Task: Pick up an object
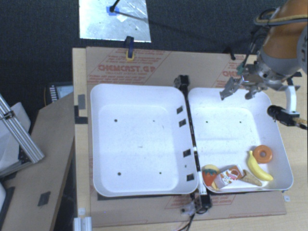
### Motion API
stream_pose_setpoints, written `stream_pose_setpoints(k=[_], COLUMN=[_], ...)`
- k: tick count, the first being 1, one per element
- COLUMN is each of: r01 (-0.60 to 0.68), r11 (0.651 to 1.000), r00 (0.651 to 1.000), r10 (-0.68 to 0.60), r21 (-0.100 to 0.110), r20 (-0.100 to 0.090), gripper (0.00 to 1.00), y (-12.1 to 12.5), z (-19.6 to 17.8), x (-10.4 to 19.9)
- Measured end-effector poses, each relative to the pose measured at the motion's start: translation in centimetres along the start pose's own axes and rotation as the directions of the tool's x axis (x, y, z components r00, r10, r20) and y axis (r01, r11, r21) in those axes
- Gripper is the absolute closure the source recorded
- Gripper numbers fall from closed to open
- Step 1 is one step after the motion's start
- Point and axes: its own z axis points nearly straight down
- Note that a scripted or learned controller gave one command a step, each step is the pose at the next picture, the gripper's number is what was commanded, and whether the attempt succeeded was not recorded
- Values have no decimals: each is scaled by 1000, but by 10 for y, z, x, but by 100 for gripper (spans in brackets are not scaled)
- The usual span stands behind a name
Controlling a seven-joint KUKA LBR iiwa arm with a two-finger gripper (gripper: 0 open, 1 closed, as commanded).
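Hovering over the far edge of the right bin [284, 143], the gripper [239, 91] had its fingers spread apart and held nothing. The banana [258, 167] lay well apart from it, in the near corner, its long axis slanting toward that corner, beside the orange ring [263, 153].

Robotics lab: arm [284, 28] over bench bins [139, 138], aluminium framing [19, 134].

You see two smooth, matt white plastic bins [139, 93] on printed brown cardboard [159, 64], a glossy yellow plastic-looking banana [257, 168], and a dull, scuffed metal sheet [115, 13] behind.
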Motion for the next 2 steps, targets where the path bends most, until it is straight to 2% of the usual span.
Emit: stream_pose_setpoints(k=[1,2], r01=[5,8], r11=[1000,1000], r00=[1000,1000], r10=[-5,-8], r21=[-19,-14], r20=[1,-2], gripper=[0,0], y=[-34,-72], z=[-154,-263], x=[29,81])
